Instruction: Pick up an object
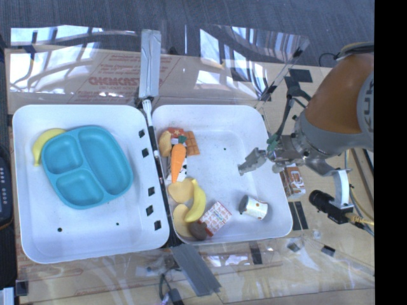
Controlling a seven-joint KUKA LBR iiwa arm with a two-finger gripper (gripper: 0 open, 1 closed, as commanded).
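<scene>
Grey robot arm (337, 116) with a broad orange band reaches in from the right, high over the bench. Its gripper (253, 161) hangs over the right side of the right bin (222, 129), angled down and to the left. Nothing is visible in its grasp, and whether it is open or closed cannot be told from this angle.

Just below the gripper in the view, toward the bin's near edge and apart from it, a small white cup (255, 207) lies on its side. Its long axis runs roughly left to right, with the dark open mouth pointing left and slightly up.

Well to the left of the gripper, the other objects crowd along the right bin's left wall. An orange carrot (178, 160) lies with its long axis running from the far side toward the near side. Beyond it sits a small reddish item (189, 142). Nearer than the carrot, a yellow banana (199, 203) curves beside a red and white box (217, 215), which lies left of the cup.

Farther left again, the left bin (76, 237) holds a blue divided plate (89, 165) with three compartments. A second yellow banana (43, 142) peeks from under the plate's far left edge.

Right of the gripper, outside the bin, a small packet (294, 180) lies on the bench.
</scene>
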